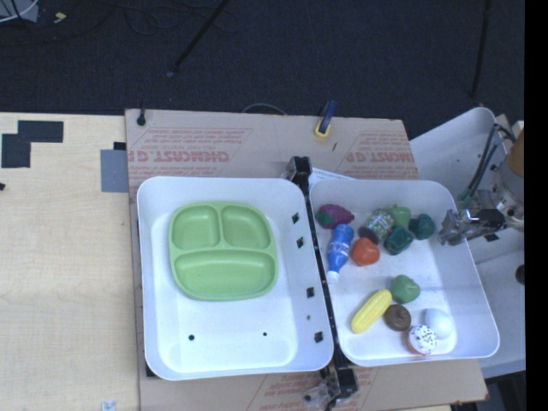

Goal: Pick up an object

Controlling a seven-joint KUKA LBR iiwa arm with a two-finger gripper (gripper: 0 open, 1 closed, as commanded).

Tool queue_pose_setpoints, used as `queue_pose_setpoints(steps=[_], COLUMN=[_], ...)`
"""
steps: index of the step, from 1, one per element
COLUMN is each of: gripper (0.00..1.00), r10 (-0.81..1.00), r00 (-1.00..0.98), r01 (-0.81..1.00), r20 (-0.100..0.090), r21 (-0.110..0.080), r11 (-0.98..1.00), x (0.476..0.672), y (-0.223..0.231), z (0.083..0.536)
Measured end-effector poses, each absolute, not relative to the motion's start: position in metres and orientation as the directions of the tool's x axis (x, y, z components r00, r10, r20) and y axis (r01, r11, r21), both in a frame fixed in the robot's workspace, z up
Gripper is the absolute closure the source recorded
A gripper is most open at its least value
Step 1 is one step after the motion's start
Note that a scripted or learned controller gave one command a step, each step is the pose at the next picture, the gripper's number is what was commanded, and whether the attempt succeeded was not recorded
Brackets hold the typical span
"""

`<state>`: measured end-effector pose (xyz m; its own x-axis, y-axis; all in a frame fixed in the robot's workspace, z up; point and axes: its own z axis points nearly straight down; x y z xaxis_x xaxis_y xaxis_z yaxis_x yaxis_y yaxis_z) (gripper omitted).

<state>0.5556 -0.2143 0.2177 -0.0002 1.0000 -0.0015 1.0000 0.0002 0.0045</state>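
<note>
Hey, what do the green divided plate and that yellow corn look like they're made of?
The green divided plate looks like molded plastic with a matte finish: uniform color, soft rounded compartment ridges, no glare. The yellow corn is probably a plastic or rubber toy; it is smooth and evenly colored with a faint sheen, but too small to tell for sure.

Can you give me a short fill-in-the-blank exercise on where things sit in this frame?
1. The green divided plate lies in the ____ bin of the camera view.
2. The yellow corn lies in the same bin as the blue bottle, nearer the ____ edge of the view.
3. The gripper is at the ____ rim of the toy-filled bin.

Missing words: left; bottom; right
</note>
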Motion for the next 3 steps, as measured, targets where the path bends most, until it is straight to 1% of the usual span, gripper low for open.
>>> queue_pose_setpoints(steps=[1,2,3], gripper=[1.0,1.0,1.0], r10=[1.0,1.0,1.0], r00=[-0.001,-0.004,-0.003], r01=[1.0,1.0,1.0], r20=[0.0,0.003,0.002], r21=[0.0,-0.003,-0.003], r11=[0.001,0.004,0.003], x=[0.556,0.565,0.575], y=[-0.215,-0.158,-0.108], z=[0.228,0.218,0.209])
